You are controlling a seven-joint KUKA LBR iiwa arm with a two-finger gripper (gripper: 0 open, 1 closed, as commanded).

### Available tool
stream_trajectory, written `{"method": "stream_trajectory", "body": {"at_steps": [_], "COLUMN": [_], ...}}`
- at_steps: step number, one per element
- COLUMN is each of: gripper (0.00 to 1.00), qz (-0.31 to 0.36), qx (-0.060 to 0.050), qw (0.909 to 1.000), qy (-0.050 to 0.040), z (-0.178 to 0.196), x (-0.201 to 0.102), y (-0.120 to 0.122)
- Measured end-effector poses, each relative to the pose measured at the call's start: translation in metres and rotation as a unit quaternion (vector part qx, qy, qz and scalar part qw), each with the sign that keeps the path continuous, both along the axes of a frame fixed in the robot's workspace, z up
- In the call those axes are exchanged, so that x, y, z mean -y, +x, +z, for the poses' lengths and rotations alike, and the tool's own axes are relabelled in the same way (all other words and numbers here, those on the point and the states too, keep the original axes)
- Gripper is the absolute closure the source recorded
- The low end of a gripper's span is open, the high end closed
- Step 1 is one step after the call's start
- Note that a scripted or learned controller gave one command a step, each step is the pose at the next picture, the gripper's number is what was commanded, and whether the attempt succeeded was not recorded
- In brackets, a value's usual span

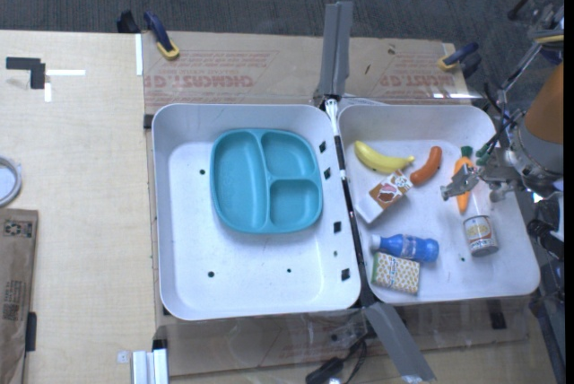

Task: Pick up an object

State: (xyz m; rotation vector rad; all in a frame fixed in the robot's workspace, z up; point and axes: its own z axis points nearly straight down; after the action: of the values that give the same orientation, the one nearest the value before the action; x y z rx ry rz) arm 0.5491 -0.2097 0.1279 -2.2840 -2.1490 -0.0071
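Over at the right of the frame, the metal two-finger gripper [462, 185] is parked in the right-hand white bin [502, 288], jaws spread a bit, nothing held, right beside a small orange carrot [462, 167] and above a little tin can [481, 235].

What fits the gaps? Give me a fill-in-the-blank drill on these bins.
1. The divided plate in the left bin is coloured ____.
2. The banana lies in the ____ bin.
3. Right of the banana lies a ____.
4. The end effector hovers over the ____ bin.

Missing: teal; right; sausage; right
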Motion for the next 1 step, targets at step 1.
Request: {"method": "stream_trajectory", "body": {"at_steps": [1], "gripper": [0.00], "qz": [0.000], "qx": [0.000], "qw": [1.0000], "qy": [0.0000], "z": [0.0000], "x": [0.0000], "y": [0.0000]}}
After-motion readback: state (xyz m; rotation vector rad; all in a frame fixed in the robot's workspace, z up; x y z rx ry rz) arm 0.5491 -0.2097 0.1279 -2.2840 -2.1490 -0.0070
